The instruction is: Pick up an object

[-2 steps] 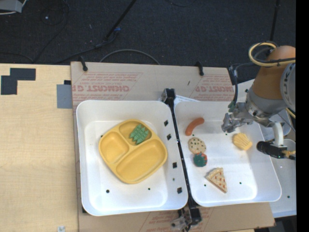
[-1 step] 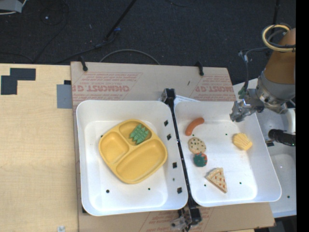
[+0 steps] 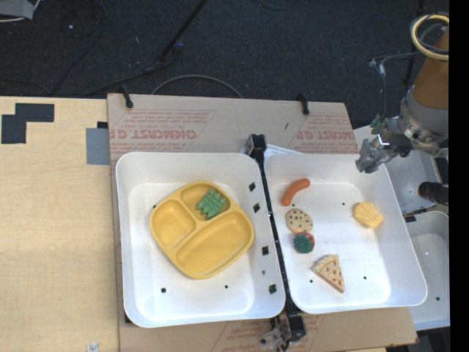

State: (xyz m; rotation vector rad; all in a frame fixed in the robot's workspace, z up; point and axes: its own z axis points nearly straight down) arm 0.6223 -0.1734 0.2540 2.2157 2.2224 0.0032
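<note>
The right bin (image 3: 412, 273) holds several toy foods. A red sausage (image 3: 295, 190) lies at the upper left, with a brown cookie (image 3: 298, 219) and a green and red ball (image 3: 304, 242) just below it. A pizza slice (image 3: 330, 273) rests near the front, and a yellow ridged piece (image 3: 368, 215) sits on the right. My gripper (image 3: 368, 158) hangs over the bin's far right corner, above and apart from every item, with nothing seen in it. The yellow ridged piece is the item closest to it.
The left bin (image 3: 126, 240) carries a yellow divided plate (image 3: 201, 240) with a green toy (image 3: 212, 204) in its upper compartment. A black divider (image 3: 268, 226) runs between the bins. Cardboard (image 3: 190, 123) lies behind them, and a wooden bench top (image 3: 51, 226) extends to the left.
</note>
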